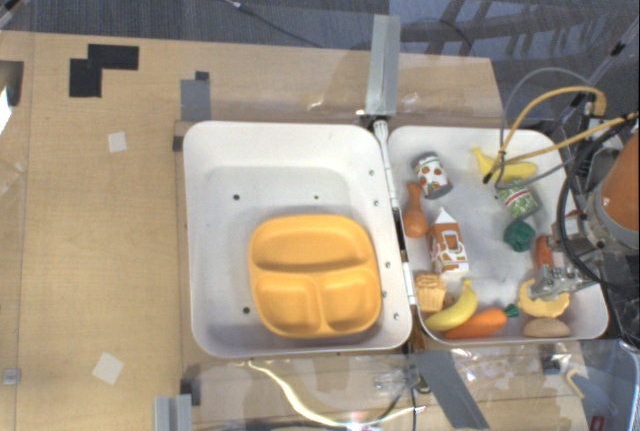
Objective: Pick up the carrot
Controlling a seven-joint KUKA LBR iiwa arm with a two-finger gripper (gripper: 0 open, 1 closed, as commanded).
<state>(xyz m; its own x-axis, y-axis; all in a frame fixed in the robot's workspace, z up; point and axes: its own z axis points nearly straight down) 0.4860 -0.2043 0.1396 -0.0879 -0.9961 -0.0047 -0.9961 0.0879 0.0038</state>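
Camera view coverage places the carrot (482, 323) at the near edge of the right bin (600, 324), lying flat just beside a banana (455, 307) on its left and a tan potato-like piece (546, 327) on its right. The gripper (551, 274) is seen low at the bin's right side, over a yellow-orange slice (545, 299); its state cannot be told. A yellow compartment tray (315, 274) is held in the left bin (215, 219).

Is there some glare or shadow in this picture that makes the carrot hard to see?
In the camera view the light is soft and even: the carrot at the right bin's near edge is sharp and free of glare; the yellow tray casts only a faint shadow in the left bin; the gripper area looks dim and cluttered.
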